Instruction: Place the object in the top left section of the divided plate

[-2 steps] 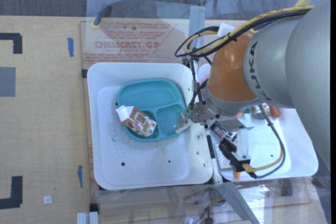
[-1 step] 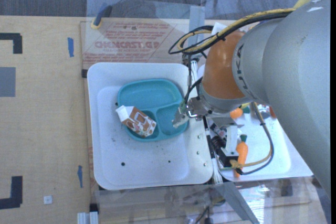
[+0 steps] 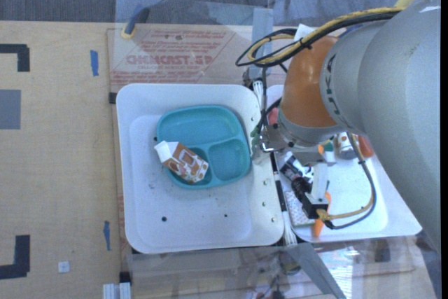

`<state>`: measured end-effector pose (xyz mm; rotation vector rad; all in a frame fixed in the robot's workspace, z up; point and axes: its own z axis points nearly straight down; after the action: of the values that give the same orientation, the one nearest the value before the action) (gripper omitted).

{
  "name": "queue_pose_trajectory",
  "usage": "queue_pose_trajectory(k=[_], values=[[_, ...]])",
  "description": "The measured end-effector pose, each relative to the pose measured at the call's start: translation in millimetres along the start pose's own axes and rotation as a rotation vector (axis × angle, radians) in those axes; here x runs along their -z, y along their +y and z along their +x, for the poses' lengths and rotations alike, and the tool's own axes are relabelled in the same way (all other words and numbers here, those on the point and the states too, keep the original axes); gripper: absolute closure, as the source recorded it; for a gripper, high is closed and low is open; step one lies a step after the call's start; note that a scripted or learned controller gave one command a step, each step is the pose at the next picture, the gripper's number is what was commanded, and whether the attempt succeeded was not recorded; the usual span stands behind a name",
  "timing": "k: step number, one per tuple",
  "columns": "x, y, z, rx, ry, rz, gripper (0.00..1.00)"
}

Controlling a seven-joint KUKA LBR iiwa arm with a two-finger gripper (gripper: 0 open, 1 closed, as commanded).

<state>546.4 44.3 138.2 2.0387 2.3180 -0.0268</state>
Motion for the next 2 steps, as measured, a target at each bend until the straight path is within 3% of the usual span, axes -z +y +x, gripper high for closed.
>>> queue_pose_trajectory(k=[1, 2], values=[[-1.7, 0.3, 14.5, 0.018, 0.016, 0.002, 0.00], [10.1, 0.8, -1.7, 0.001, -0.006, -0.002, 1.00]])
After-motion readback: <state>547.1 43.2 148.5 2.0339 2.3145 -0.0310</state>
